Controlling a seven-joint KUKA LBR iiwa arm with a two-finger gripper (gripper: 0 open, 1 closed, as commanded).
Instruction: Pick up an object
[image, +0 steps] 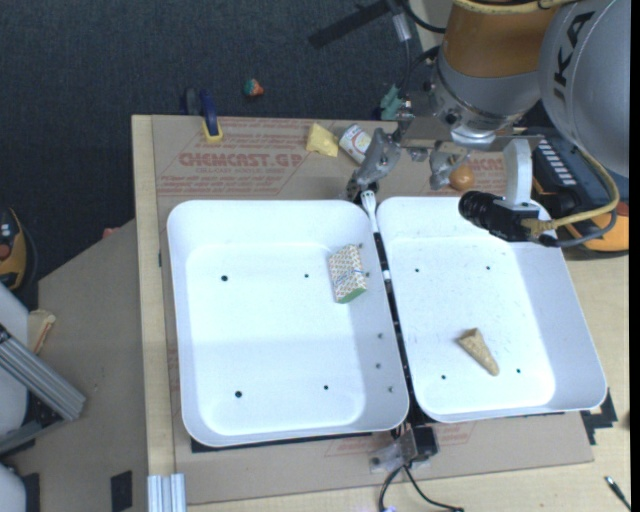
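A small box with a green-and-white pattern lies in the left bin, near its right wall. A tan wedge-shaped piece lies in the right bin, toward the front. My gripper hangs above the far edge of the bench, over the back ends of both bins where they meet. It is open, its two fingers spread wide with nothing between them. It is well behind both objects and touches neither.
On the board behind the bins lie a yellow scrap, a small white item and an orange ball by the gripper. A blue clamp grips the board's far edge. A black cable fitting overhangs the right bin's back.
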